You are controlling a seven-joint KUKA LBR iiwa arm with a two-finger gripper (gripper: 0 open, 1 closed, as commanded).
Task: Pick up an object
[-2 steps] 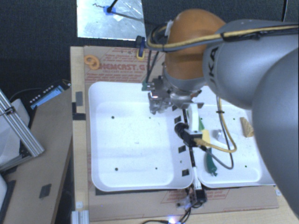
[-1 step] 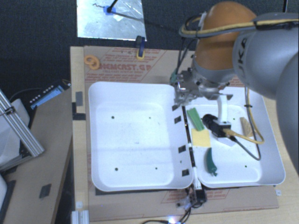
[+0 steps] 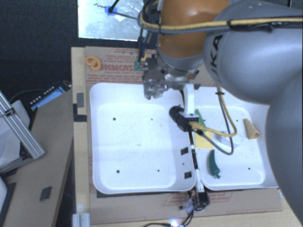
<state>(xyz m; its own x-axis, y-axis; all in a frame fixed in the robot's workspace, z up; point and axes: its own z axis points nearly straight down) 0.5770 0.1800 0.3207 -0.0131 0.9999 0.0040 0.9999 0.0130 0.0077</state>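
The right bin point(image 3: 246, 174) holds a dark green curved piece point(image 3: 213, 164) near its front. A flat yellow piece point(image 3: 204, 141) lies by the divider, and a light green piece point(image 3: 199, 117) sits just behind it. A tan cone point(image 3: 251, 128) rests toward the right side. My gripper point(image 3: 154, 88) hangs under the orange wrist band, over the far edge of the left bin point(image 3: 137, 141) near the divider. It is apart from all these pieces, and nothing shows in its grasp.
The big grey arm covers the right bin's far right corner. An orange ring point(image 3: 93, 63) lies on the cardboard behind the left bin. A foil sheet point(image 3: 109, 11) lies at the back, and a metal frame point(image 3: 19, 131) stands at the left.
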